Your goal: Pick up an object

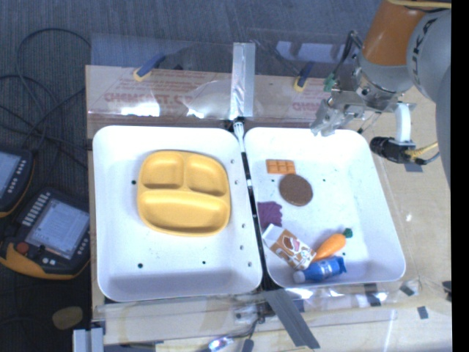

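The arm reaches in from the right, its orange band high near the top edge. The pincer hangs over the far rim of the right bin, above the bin's back edge and apart from everything inside — nothing sits between its fingers, though whether they stand wide or narrow cannot be told from this view.

In the right bin, a small orange waffle lies near the back, with a round brown cookie just in front of it. A purple piece rests by the left wall. Toward the front, a printed carton lies tilted, a carrot slants beside it, and a blue bottle lies on its side just below the carrot — these three sit close together.

The left bin holds a yellow tray with three compartments, set near its middle.

Left of the desk, a handheld controller sits on the floor.
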Available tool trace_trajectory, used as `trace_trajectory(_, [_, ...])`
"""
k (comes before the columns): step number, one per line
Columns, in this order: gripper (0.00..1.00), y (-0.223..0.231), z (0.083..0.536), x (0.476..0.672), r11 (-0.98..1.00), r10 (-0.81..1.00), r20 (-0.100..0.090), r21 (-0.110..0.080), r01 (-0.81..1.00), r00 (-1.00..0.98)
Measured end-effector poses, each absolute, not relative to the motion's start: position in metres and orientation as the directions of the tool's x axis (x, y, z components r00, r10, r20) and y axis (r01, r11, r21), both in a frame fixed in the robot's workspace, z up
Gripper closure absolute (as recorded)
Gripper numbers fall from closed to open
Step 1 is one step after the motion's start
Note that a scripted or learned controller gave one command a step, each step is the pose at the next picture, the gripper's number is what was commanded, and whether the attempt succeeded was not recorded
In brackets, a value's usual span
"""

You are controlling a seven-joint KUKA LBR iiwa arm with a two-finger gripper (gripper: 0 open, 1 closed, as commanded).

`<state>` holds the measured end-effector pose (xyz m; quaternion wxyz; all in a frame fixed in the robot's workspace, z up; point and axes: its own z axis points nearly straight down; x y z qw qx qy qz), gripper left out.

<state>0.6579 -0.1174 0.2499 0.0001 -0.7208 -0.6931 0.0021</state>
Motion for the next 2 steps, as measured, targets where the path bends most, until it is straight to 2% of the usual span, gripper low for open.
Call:
trace_trajectory(1, [0.0,-0.118,0.25,0.658,-0.04,0.999,-0.004,-0.003,0.999,0.04])
trace_trajectory(2, [0.0,-0.095,0.13,0.668,0.093,0.996,-0.001,-0.004,0.996,-0.093])
